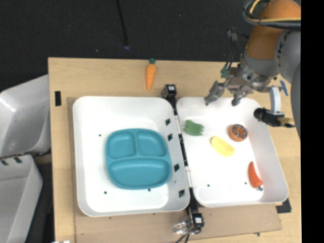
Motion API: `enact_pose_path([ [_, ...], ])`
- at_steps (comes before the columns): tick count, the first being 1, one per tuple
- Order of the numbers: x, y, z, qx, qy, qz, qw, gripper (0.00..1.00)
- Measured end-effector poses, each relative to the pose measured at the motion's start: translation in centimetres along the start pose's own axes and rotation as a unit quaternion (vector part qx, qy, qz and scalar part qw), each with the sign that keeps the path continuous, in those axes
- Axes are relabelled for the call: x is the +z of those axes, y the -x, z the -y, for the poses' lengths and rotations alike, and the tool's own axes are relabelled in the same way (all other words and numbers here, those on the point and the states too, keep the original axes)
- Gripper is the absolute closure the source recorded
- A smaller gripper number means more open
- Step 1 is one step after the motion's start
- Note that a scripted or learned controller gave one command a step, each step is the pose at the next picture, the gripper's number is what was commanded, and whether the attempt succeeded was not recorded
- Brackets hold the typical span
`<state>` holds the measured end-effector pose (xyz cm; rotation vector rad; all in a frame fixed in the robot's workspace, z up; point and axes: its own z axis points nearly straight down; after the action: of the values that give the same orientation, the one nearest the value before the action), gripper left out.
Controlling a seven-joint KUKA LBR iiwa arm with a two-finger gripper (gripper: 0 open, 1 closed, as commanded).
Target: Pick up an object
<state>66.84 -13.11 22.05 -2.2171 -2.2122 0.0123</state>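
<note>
Hovering spread and empty, fingers (223,96) well apart from the yellow object (221,146) below.

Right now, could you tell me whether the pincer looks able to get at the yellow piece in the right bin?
Probably yes: the open pincer hangs over the bin's far edge, and the yellow piece lies alone on the white floor, nothing between them.

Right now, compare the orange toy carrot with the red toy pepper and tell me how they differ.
The orange toy carrot lies on the bare wooden bench above the left white bin; the red toy pepper lies inside the right white bin, near its right wall. The carrot is orange with its green tip at the far end; the pepper is red with a green bit at its near end. Both are small, elongated toy vegetables, untouched by the gripper.
</note>
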Motion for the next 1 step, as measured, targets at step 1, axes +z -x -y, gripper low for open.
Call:
enact_pose_path([
  [1, -0.87, -0.02, -0.25, -0.001, 0.007, 0.001, 1.0, 0.0],
])
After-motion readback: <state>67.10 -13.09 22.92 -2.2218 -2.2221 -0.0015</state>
